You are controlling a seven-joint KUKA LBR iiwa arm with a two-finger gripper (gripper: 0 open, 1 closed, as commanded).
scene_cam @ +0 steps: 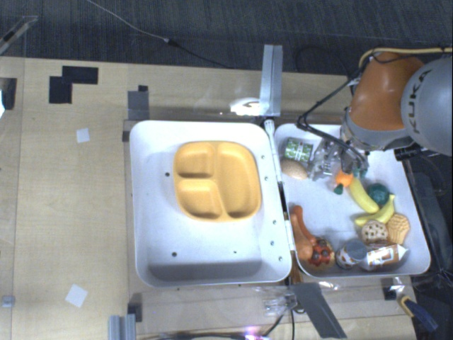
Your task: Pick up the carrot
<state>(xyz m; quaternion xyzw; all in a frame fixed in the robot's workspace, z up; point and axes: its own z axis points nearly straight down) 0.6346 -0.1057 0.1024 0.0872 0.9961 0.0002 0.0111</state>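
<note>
The carrot (343, 181) is a small orange piece in the right bin (419, 255), near its back middle, beside a yellow banana (364, 197). My gripper (340, 166) reaches in from the right and hangs low right over the carrot. Only the carrot's orange lower end shows beneath it, and the gripper body hides the rest. I cannot make out whether the carrot is touched or held. The grey arm with its orange band (379, 98) sits above the bin's back right corner.
The right bin also holds a green can (299, 149), a tan lump (294, 168), a teal item (380, 193), a brown drumstick (302, 231), cookies (386, 229) and a small bottle (382, 256). The left bin (152, 211) contains a yellow divided plate (214, 180).
</note>
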